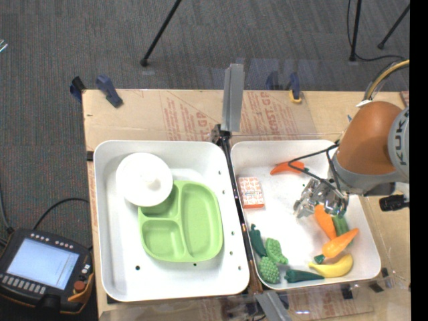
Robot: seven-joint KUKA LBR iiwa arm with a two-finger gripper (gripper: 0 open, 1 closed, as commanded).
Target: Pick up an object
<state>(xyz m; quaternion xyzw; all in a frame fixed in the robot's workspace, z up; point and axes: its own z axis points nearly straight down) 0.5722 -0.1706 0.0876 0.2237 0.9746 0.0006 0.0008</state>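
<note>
The carrot (326,223) lies in the right bin (281,154), near its right wall, with the gripper (313,201) low at its upper end, probably placed there to take it. Whether the fingers are spread or pinching cannot be told; the metal blurs together. A second carrot (340,241) and a banana (332,267) crowd just beside it (a stray catch is possible). A small box (251,192) sits well apart. The left bin (107,179) holds a green tray (184,223) and a white bowl (145,178).
</note>
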